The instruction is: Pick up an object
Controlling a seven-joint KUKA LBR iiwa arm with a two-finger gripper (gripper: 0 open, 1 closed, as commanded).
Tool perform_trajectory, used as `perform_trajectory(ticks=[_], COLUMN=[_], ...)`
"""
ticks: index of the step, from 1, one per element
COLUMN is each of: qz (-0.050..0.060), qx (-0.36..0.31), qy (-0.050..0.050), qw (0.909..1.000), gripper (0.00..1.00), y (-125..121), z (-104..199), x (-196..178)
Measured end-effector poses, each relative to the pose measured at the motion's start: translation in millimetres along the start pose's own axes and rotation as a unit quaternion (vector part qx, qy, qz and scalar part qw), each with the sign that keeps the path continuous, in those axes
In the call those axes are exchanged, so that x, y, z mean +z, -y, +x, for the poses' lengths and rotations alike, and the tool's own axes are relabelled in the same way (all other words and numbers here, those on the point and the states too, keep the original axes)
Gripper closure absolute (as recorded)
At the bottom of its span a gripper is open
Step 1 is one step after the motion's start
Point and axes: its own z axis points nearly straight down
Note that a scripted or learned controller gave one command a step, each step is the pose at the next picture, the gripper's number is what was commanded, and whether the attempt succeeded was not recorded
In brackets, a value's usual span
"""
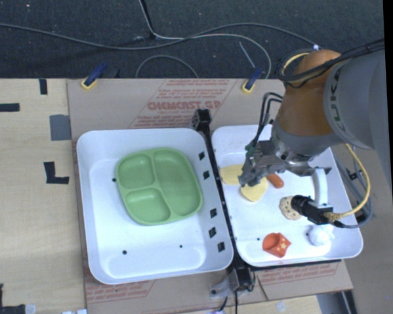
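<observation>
Your claw (252,176) is hanging low in the right bin (349,247), over two pale yellow pieces (253,193); its opening I cannot tell. They are looking light, flat and slick, so you are best pinching across an edge.

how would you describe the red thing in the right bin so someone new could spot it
Start at the right white bin, the one the grey and orange arm reaches over, not the one with the green divided plate. Look along its near edge, below the yellow pieces. The red object is the only bright red, blocky item, left of a small white object.
</observation>
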Motion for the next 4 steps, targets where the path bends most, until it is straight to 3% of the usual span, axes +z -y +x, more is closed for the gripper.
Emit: perform_trajectory(ticks=[1, 3, 4], qz=[0.0, 0.001, 0.001], qx=[0.0, 0.0, 0.001], qy=[0.0, 0.001, 0.001], qw=[1.0, 1.0, 1.0], gripper=[1.0, 1.0, 0.0], y=[-4, 10, 10], z=[50, 140, 138], x=[1, 4, 4])
